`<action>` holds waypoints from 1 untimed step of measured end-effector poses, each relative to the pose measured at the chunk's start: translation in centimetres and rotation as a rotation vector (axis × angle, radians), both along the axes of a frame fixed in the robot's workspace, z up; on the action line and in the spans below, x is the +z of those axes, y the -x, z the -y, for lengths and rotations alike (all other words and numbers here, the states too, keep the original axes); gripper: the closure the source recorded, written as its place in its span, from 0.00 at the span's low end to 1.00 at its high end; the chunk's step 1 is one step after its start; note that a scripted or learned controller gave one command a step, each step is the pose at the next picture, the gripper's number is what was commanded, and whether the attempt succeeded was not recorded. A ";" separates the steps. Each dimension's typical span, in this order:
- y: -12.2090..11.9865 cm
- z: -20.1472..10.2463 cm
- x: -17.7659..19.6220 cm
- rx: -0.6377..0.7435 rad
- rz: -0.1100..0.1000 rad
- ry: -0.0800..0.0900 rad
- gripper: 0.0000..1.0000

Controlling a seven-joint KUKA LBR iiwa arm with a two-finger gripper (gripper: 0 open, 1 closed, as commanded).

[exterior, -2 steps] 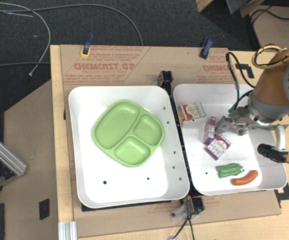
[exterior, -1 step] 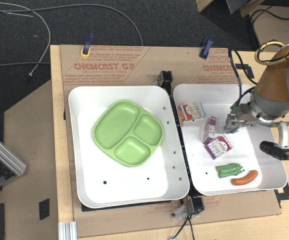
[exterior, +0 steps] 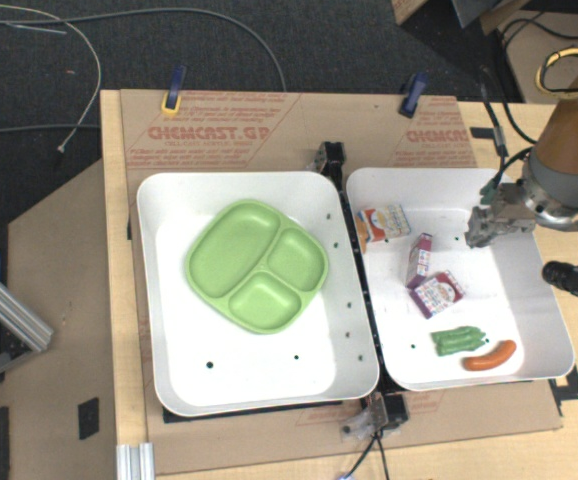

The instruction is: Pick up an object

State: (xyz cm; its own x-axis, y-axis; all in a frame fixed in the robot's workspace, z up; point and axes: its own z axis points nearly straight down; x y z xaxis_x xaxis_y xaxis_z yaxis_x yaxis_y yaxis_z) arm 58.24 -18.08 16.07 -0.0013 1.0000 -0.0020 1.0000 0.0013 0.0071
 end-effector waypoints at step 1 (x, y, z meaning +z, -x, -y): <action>0.5 0.1 4.7 0.000 -0.001 0.000 1.00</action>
